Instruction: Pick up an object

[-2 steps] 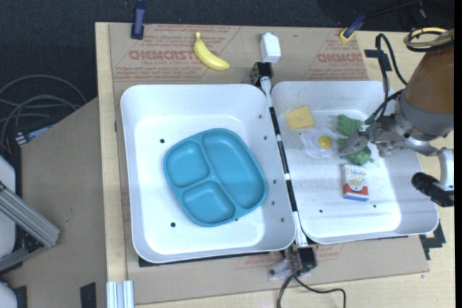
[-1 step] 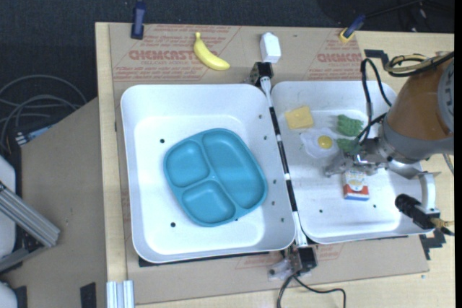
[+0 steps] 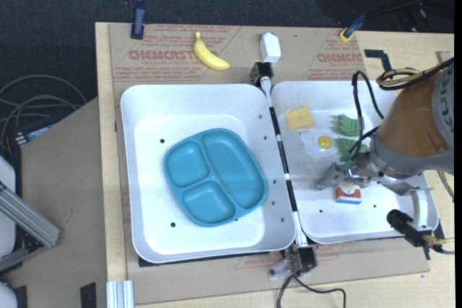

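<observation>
We see a few small things in the right bin (image 3: pixel 317 231): a yellow block (image 3: pixel 299 117), a fried egg toy (image 3: pixel 322 143), a green leafy thing (image 3: pixel 348 125), and a small red, white and blue thing (image 3: pixel 349 195) near the front. The end effector (image 3: pixel 345 175) hangs low over the middle of this bin, just above the small red, white and blue thing and beside the egg. We cannot tell how wide it is open, and we see nothing held in it. The things lie close to each other, so we think it may bump one thing while it goes for another and push it away. The egg is flat and looks hard to grab, so it may slip out. The small thing sits partly under the arm, so the end effector may close beside it and catch only air. The left bin (image 3: pixel 144 155) holds a blue tray (image 3: pixel 213 175) with three parts, well apart from the arm. A toy banana (image 3: pixel 210 55) lies on the surface (image 3: pixel 115 83) behind the bins, far from the end effector, so we think it is safe.
</observation>
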Controlling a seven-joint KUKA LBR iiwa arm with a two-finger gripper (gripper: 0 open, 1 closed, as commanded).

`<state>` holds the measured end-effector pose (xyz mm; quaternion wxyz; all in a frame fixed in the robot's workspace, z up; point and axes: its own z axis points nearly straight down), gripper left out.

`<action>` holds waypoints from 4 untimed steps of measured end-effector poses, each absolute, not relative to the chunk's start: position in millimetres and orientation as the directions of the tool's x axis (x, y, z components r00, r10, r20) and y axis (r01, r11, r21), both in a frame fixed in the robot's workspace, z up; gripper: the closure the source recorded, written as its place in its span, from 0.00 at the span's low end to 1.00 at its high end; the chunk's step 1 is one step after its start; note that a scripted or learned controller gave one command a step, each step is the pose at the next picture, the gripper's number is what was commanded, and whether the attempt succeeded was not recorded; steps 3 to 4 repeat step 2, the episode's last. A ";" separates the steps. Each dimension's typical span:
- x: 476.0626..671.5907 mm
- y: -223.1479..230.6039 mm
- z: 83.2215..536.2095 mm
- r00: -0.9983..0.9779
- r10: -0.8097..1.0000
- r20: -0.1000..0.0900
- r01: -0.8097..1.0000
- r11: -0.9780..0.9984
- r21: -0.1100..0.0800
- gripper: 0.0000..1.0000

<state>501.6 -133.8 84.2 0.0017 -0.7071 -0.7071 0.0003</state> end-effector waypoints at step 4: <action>517.9 -74.1 185.3 -0.002 1.000 0.001 1.000 0.002 0.003 1.00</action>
